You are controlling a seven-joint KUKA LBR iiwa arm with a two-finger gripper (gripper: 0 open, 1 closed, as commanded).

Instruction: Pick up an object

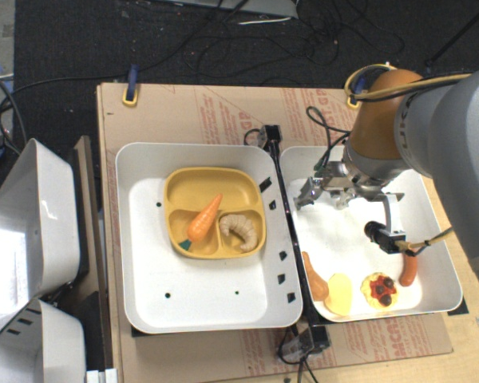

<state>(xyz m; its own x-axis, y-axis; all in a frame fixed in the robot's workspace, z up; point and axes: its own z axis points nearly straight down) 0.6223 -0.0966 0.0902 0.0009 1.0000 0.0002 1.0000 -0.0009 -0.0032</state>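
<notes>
A brown board-covered table [184, 102] is seen on a dark floor [64, 38] strewn with cables. One yellow clamp [130, 94] is fixed at its far left corner. Two white bins are set side by side on it.

In the left bin [144, 294] one yellow plate [193, 183] is placed, holding one carrot [204, 218] and one pale shrimp [241, 230]. The carrot's long axis runs from near left to far right, its thin tip pointed far right.

In the right bin [343, 238] four things are laid along the near side, apart from each other: one orange piece [314, 278] by the left wall, its narrow end pointed far; one yellow slice [340, 292]; one round tart [381, 289]; and one sausage [409, 270], laid roughly near to far.

The end effector [323, 186] is held over the far left part of the right bin, well apart from these four. Whether it is wide or narrow cannot be told, and nothing is seen held in it.
</notes>
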